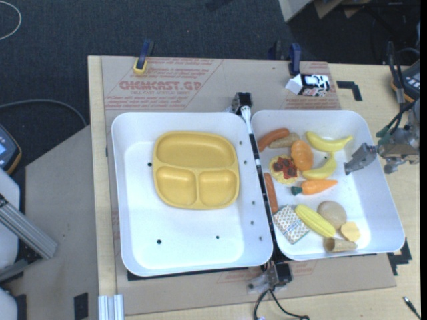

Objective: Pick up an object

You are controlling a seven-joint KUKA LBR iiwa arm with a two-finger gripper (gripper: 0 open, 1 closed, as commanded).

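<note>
1. Gripper [363, 157] hung over the right bin's [380, 199] right side; whether its fingers were open or closed could not be told.
2. Toy food lay crowded left of it: bananas [327, 141], orange [301, 155], carrot [319, 187], corn [315, 221], hot dog [275, 139].
3. Left bin [133, 232] carried a yellow divided tray [197, 169].

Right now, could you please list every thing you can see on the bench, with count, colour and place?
shallow white plastic bins: 2, white, side by side on the bench
divided plastic plate: 1, yellow, left bin
toy bananas: 2, yellow, right bin, upper part
toy carrot: 1, orange, right bin, middle
toy corn cob: 1, yellow, right bin, lower part
toy hot dog: 1, red-orange, right bin, upper left
clamps: 2, blue, back edge of the board
two-finger gripper: 1, grey, above the right bin's right side
</note>
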